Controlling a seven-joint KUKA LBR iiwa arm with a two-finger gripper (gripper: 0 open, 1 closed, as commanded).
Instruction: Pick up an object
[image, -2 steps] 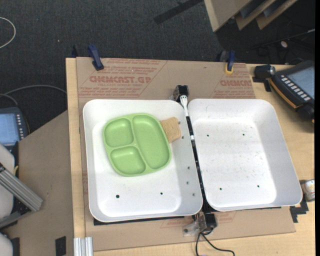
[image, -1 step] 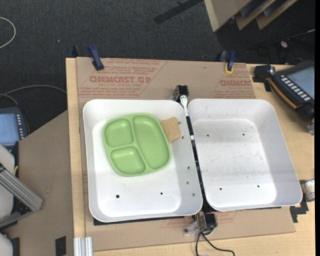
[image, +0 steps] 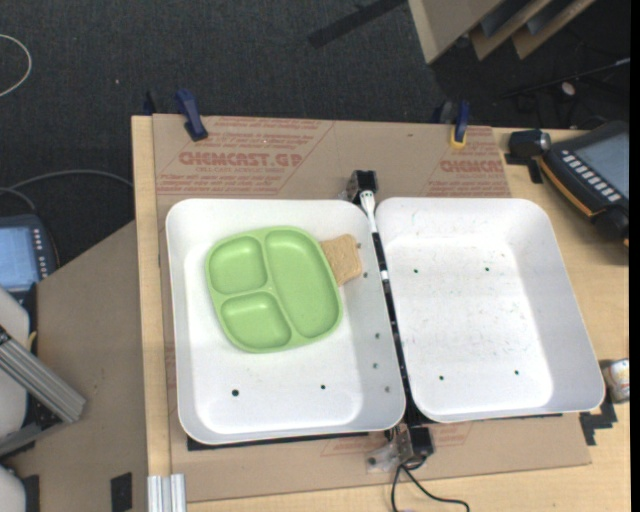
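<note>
Objects in the left bin (image: 200, 390): a green divided plate (image: 273, 289) and a tan sponge (image: 343, 258) touching its right rim. The sponge is best approached from above. Gripper state cannot be told.

Left bin (image: 200, 400): green divided plate (image: 273, 288) fills the upper-middle, tan sponge (image: 343, 259) touching its right edge near the divider. Front strip is open. Right bin (image: 560, 300) unobstructed wall to wall.
</note>
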